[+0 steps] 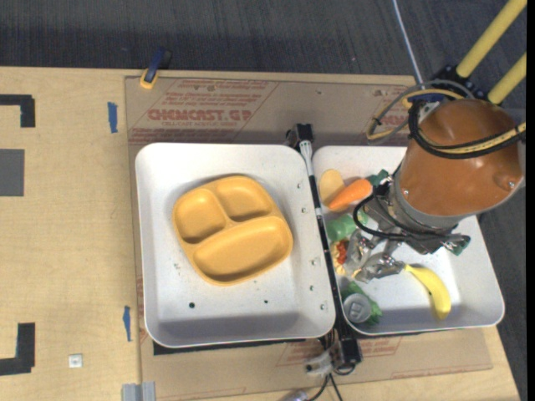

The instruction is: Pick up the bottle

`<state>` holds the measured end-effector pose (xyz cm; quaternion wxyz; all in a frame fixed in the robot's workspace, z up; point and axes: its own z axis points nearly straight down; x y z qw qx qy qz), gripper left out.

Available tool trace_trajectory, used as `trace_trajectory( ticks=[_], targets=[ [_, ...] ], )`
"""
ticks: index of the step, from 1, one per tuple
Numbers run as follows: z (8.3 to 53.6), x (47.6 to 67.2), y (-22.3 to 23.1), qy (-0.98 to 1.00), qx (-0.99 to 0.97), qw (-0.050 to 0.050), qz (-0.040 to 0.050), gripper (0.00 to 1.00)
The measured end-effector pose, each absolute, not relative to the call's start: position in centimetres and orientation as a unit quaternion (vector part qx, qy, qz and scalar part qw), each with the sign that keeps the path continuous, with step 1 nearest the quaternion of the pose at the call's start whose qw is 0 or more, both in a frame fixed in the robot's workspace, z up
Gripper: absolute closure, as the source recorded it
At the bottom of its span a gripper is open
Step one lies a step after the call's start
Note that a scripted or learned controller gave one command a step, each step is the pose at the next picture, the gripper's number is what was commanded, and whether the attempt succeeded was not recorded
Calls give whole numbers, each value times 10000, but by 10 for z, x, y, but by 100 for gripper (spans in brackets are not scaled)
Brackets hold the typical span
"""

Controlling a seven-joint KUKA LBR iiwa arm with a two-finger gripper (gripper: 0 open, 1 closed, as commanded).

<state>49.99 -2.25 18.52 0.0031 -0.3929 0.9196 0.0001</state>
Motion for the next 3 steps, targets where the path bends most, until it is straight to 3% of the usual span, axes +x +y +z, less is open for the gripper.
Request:
trace_trajectory(
  ticks=[1,2,3],
  targets=[
    [185,493,60,8701,-4929,23,5,100],
    [214,546,40,8443,-5359,28,2,100],
    [220,541,-16,7463,-6656,26,-2,100]
  ],
)
